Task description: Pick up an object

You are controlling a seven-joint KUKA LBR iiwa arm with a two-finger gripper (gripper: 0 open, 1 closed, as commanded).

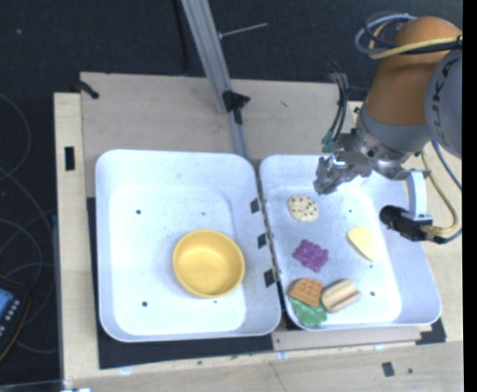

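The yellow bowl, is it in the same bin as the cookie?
No, the yellow bowl sits in the left bin; the cookie lies in the right bin.

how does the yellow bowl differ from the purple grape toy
The round yellow plastic bowl is far larger than the small purple bumpy grape toy. The bowl lies in the left white bin, the grape toy in the right white bin among other toy foods. The bowl is smooth and hollow; the grape toy is lumpy.

Two shallow white plastic bins (124, 186), smooth semi-gloss, round yellow plastic bowl (208, 262) w/ sheen, pale matt wood surface (157, 113)
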